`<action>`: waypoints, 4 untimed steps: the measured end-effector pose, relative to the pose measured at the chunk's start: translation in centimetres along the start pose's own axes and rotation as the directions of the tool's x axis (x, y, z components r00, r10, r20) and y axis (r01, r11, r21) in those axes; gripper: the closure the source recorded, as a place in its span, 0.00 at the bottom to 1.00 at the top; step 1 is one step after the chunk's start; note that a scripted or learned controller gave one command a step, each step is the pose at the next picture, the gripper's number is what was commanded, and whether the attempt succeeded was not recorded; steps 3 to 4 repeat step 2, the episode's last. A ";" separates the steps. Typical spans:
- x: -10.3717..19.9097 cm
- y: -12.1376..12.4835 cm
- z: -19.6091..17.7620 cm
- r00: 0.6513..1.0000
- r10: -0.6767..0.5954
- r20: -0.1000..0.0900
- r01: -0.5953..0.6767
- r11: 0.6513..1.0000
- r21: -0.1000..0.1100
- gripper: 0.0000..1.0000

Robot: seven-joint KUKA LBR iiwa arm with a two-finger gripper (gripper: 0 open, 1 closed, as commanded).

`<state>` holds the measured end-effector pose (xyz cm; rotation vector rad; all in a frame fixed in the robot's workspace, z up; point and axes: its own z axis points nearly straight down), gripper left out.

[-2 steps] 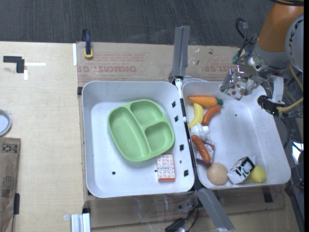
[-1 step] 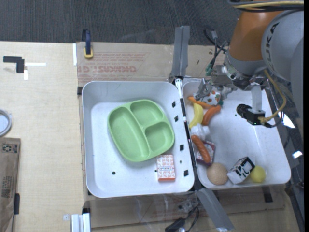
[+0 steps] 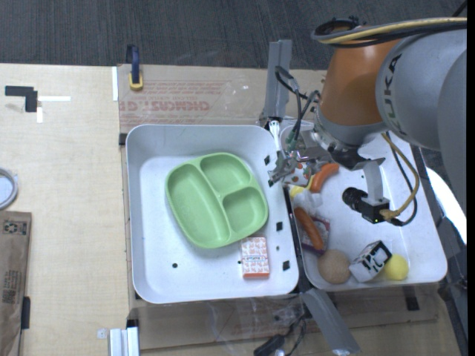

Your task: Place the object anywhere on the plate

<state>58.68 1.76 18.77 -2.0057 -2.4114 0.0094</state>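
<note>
Orange carrot [image 3: 324,176] lies in the right bin [image 3: 423,273], near its left wall, just right of the gripper [image 3: 286,167]; no grasp on it shows, and the gripper's state cannot be told. The green plate [image 3: 215,199] sits well apart in the left bin [image 3: 148,273].

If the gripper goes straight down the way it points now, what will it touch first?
Probably the orange carrot-like toy in the right bin, which lies just beside the gripper. Depth is hard to judge from this slanted view, so it may meet the bin floor instead.
</note>
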 end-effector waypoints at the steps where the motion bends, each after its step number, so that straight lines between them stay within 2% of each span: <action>1: 3.8 0.2 0.0 0.995 -0.101 0.001 0.101 0.995 0.000 1.00; 2: 3.8 0.2 0.0 0.995 -0.101 0.001 0.101 0.995 0.000 0.00; 4: 3.8 0.2 0.0 0.995 -0.101 0.001 0.101 0.995 0.000 0.00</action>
